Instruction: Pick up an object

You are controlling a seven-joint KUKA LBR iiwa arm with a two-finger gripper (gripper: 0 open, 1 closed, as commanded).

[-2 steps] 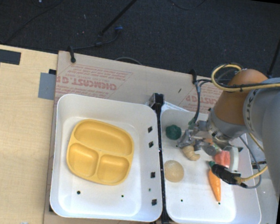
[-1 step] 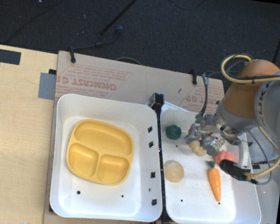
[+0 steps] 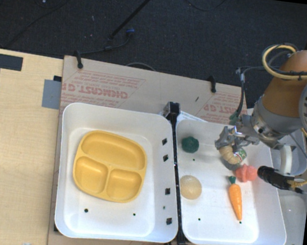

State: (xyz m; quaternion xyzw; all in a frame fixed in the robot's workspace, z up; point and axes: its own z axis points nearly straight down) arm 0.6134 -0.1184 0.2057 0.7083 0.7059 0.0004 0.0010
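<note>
My gripper hangs over the back part of the right bin. A small tan and green object sits between its fingertips, and the fingers are shut on it. A dark shadow lies on the bin floor just under it. Just to its right, a pink object lies on the bin floor. An orange carrot lies in front of the pink object. A dark green ball rests to the gripper's left, near the divider. A pale round object sits in front of the ball.
The left bin holds a yellow sectioned plate. A black divider runs between the two bins. Bare floor shows in the front right part of the right bin.
</note>
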